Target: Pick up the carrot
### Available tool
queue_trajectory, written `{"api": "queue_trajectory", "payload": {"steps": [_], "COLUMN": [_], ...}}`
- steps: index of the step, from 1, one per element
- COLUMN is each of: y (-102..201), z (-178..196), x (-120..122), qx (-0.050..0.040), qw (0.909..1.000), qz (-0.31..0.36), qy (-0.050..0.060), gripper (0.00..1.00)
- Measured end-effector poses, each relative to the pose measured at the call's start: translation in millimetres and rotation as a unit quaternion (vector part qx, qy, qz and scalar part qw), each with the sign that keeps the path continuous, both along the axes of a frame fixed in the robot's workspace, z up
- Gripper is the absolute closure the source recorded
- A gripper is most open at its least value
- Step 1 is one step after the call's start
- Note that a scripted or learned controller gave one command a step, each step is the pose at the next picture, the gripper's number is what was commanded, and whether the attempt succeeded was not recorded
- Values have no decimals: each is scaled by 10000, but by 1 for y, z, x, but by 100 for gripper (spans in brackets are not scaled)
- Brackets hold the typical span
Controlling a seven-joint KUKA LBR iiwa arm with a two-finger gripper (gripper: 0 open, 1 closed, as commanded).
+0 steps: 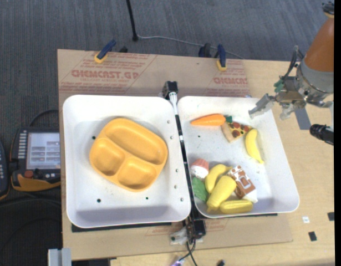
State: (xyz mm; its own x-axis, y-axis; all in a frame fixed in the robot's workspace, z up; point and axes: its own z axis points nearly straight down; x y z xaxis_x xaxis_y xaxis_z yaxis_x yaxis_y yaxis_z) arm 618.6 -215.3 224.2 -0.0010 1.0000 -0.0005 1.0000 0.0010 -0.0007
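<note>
- Looking down on the bench (76,65), we note two white bins side by side: the left bin (76,148) and the right bin (281,170).
- We log the carrot (208,120) in the right bin, lying flat near the far edge, toward the far-left corner; its orange body points left, its green top right.
- Just right of the carrot's top we see a pizza slice toy (235,131), close to it or touching; we cannot tell which.
- A banana (254,146) lies lengthwise along the right bin's right side, just beside the pizza slice.
- Toward the near edge of the right bin we find a heap: yellow pieces (220,190), a brown and white block (242,183), a red and white item (199,168), something green (199,190). All are crowded together, well apart from the carrot.
- In the left bin, a yellow divided tray (128,154) sits tilted, roughly in the middle.
- We place the gripper (282,107) above the far-right corner of the right bin, near its rim, apart from the carrot.
- Its two fingers are spread wide, one reaching left over the bin, one angling right; nothing lies between them.
- Blue and yellow clamps (105,51) grip the bench's far edge.
</note>
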Motion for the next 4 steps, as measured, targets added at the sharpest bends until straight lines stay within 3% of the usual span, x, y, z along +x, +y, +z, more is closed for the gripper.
{"api": "queue_trajectory", "payload": {"steps": [1,2,3,4], "y": [65,86,85,177], "z": [-115,-139,-130,-39], "x": [48,49,47,50], "qx": [2,-10,-22,4], "qw": [10000,10000,10000,10000], "qz": [9,1,17,6], "qy": [-1,27,75,-11], "gripper": [0,0,100,100]}}
